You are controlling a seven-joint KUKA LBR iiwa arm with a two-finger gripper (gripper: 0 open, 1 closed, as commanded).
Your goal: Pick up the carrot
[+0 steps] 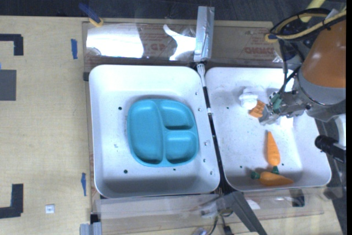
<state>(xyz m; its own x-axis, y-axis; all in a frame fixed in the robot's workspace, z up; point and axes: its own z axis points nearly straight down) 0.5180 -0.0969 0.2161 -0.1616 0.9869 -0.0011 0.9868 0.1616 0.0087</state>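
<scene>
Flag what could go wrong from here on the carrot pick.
1. The hand sits over a small orange piece beside a white item, not over either whole carrot; it may grab the wrong thing.
2. One carrot lies lengthwise mid-bin and its lower end nearly meets the second carrot, so a grasp there could nudge both.
3. The second carrot lies by the right bin's near wall, leaving little finger room.

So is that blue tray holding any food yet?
No. The blue tray shows bare compartments in the left bin; both carrots lie in the right bin.
</scene>
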